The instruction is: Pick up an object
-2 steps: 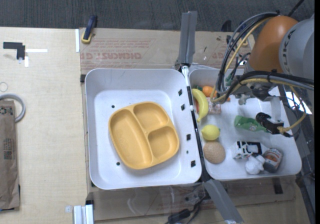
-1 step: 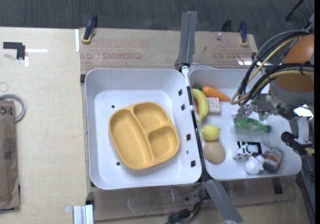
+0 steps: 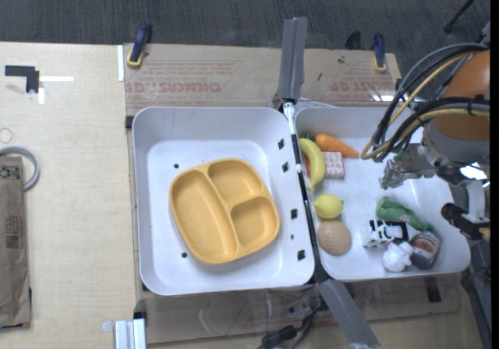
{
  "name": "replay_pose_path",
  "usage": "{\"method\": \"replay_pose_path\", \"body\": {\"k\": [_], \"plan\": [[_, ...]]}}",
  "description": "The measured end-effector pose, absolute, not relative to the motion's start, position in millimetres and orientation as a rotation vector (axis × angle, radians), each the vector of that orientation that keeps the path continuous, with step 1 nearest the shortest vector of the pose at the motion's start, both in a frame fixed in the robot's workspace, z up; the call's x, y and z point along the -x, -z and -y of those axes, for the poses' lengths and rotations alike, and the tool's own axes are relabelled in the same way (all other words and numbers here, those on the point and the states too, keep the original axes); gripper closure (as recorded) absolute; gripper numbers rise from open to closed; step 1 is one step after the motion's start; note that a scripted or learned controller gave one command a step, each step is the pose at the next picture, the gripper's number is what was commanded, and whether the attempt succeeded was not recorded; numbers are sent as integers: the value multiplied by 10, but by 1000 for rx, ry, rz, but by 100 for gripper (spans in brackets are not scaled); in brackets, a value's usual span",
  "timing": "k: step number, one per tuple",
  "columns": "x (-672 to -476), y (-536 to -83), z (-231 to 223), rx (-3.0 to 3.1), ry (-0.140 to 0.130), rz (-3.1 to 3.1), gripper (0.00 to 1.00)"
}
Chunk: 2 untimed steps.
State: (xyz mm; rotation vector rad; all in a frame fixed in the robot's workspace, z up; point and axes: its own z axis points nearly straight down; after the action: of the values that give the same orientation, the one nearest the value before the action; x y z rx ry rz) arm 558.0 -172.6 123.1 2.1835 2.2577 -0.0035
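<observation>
Over the right bin (image 3: 355,266) my claw (image 3: 394,176) hangs; I cannot tell its opening. Beside it, the carrot (image 3: 337,145) lies lengthwise left-to-right, tip pointing right.

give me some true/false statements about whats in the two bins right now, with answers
1. The yellow divided plate lies in the left bin. True.
2. The carrot lies in the left bin. False: it lies in the right bin, near its far edge.
3. The lemon sits between the banana and the round tan ball. True.
4. The plate holds the banana. False: its compartments show no food, and the banana lies along the right bin's left wall.
5. The arm reaches over the left bin. False: it is over the right bin.
</observation>
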Motion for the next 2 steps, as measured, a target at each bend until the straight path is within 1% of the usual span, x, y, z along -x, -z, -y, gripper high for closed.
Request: {"method": "replay_pose_path", "body": {"k": [1,2], "plan": [[-5825,-2366,1143,-2192,3,-2250,100],[-6289,-2381,1066,-2110,4,-2326,100]]}}
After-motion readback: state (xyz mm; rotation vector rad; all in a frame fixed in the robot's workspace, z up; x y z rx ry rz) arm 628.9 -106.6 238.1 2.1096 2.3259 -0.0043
